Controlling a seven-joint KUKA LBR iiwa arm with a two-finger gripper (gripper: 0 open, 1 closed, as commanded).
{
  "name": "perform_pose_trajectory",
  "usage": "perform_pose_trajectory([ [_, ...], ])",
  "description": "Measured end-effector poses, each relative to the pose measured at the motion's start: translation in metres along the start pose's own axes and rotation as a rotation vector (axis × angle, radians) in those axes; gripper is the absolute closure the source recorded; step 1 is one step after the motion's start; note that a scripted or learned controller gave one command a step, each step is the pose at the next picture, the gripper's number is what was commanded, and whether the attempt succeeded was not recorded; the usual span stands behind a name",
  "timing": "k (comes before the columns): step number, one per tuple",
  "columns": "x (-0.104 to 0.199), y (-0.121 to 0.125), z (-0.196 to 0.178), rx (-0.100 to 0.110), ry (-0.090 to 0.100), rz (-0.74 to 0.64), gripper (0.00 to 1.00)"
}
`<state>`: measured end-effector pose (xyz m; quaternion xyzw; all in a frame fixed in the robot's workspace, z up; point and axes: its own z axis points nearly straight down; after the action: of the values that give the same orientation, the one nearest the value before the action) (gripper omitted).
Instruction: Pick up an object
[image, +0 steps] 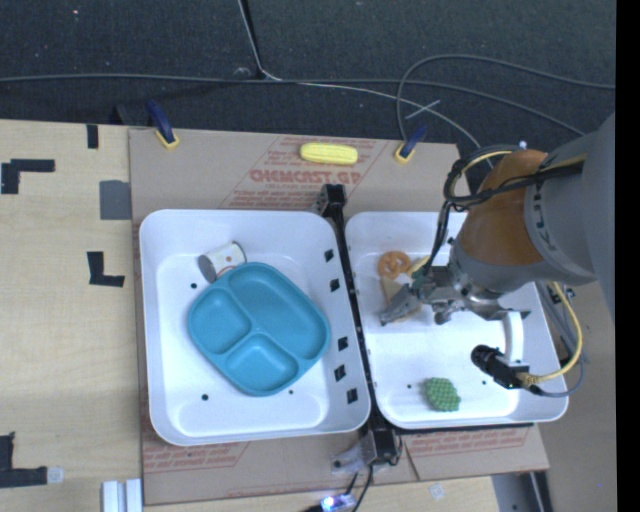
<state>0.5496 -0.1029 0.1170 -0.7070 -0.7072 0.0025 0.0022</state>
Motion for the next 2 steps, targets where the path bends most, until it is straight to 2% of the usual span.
perform_pose_trajectory([
  [1,0.001,0.001,-0.013,-0.003,0.001,-0.003,1.0],
  [2,0.007,-0.001,-0.056,-0.01,0.0,-0.001,1.0],
])
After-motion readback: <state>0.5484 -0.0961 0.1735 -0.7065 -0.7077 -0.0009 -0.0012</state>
